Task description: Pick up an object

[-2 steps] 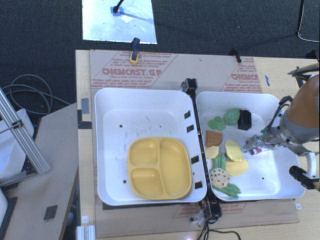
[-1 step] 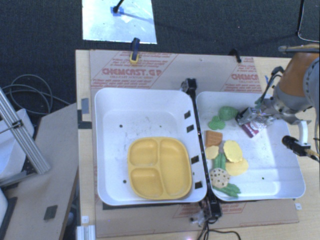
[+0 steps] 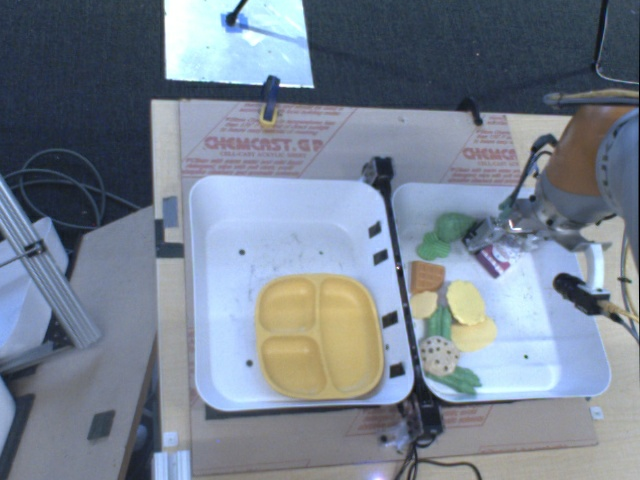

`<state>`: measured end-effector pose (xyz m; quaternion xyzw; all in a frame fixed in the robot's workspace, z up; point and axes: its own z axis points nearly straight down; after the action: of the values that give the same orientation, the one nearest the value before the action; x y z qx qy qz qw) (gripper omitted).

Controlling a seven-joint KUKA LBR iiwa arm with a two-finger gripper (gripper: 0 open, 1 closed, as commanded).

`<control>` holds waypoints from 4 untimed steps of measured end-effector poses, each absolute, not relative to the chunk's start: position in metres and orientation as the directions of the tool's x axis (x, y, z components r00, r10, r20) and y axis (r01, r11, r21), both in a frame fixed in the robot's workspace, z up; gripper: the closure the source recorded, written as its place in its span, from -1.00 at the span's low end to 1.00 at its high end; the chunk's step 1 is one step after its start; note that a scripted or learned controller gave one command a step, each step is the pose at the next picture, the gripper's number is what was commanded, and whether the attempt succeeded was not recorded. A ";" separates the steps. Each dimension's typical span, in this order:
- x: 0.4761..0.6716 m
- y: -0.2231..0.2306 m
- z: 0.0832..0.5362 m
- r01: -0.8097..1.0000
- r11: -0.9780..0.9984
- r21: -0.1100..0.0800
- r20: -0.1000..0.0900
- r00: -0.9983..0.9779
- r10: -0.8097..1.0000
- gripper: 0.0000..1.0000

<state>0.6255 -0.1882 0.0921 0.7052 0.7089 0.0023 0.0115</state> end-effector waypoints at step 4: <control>0.635 -0.207 0.097 1.000 0.006 0.007 -0.003 -0.006 1.000 1.00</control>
<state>0.6349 -0.2068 0.0969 0.7051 0.7091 0.0013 0.0036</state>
